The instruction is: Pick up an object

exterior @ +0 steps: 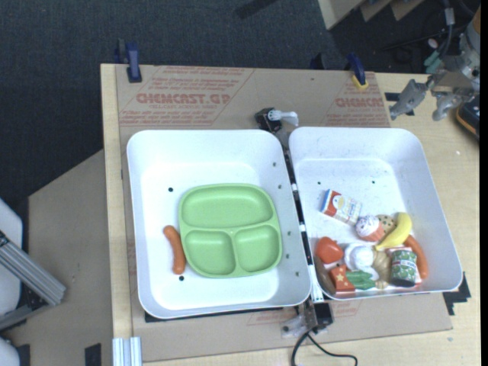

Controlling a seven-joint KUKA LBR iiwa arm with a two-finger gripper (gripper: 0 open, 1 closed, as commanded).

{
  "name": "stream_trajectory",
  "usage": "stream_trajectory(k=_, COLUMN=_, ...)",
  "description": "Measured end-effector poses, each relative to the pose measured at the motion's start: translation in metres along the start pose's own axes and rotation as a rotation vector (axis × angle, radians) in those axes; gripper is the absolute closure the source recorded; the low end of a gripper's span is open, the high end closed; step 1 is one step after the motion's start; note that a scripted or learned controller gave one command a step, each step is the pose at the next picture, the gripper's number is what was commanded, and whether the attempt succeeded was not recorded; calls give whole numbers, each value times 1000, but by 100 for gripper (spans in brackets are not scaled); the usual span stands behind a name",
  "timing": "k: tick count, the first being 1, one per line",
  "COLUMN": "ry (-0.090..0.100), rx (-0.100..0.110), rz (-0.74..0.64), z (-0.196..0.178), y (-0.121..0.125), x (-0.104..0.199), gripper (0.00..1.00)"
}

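Toy foods crowd the near end of the right bin. Among them are a small red and white carton, a yellow banana, a red pepper, a white ball, a labelled can and an orange carrot. In the left bin an orange sausage lies beside a green divided plate. My gripper hangs at the top right, beyond the right bin's far corner and well away from the toys. Its two grey fingers stand apart, open, with nothing between them.
The bins sit side by side on a cardboard-covered bench, held by blue clamps at the back. A small black and white fitting sits behind the seam between the bins. A cable runs off the front edge.
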State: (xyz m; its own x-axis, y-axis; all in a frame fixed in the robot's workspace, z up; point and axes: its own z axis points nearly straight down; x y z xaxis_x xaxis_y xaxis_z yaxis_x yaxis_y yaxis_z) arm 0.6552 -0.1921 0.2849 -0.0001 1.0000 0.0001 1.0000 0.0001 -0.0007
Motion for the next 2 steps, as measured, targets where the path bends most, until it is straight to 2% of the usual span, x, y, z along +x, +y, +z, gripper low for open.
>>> stream_trajectory(k=1, ry=4, rx=14, rz=7, z=84, y=-103, x=-21, gripper=0)
stream_trajectory(k=2, ry=3, rx=7, rz=3, z=207, y=-148, x=-15, gripper=0)
